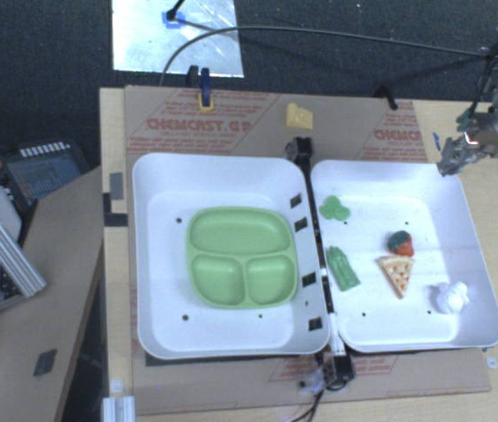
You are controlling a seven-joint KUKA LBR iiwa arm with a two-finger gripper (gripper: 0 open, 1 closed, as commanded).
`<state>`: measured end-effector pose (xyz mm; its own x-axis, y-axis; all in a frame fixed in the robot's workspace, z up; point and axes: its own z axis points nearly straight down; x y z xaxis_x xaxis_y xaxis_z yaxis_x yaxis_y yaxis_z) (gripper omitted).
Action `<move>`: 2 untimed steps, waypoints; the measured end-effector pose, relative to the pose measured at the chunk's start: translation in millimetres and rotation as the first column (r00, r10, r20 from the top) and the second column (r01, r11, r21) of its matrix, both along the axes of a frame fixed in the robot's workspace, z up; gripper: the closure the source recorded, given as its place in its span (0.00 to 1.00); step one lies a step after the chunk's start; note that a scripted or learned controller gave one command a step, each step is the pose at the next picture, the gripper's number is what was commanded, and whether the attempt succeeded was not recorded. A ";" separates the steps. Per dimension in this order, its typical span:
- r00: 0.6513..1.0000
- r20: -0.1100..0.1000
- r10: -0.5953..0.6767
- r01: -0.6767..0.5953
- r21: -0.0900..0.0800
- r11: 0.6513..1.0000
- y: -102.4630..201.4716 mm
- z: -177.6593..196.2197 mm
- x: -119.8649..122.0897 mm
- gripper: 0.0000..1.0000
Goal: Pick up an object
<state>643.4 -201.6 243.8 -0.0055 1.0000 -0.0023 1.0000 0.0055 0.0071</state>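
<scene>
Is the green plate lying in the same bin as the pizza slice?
No. The green plate lies in the left bin, while the pizza slice lies in the right bin.

Pizza slice (397,274) lies flat in the right bin (482,262), tip pointing down. Just above it, a red-and-green strawberry (399,242); left, two green pieces (334,207) (342,268); lower right, a white lump (450,297).

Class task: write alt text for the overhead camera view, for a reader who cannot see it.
A grey robot gripper hovers at the upper right, just outside the right white bin, which holds a pizza slice toy, a red-and-green toy, two green toys and a white object. The left bin holds a green divided plate.
</scene>
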 end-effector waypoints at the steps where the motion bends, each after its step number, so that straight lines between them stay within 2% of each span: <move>1: 1.000 -0.007 0.003 -0.003 0.003 1.000 48.1 -11.6 -14.4 1.00; 2: 1.000 -0.008 0.004 -0.004 0.004 1.000 102.4 -22.2 -30.5 1.00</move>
<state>612.9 -99.2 221.6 -0.0090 1.0000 0.0020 1.0000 0.0090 -0.0007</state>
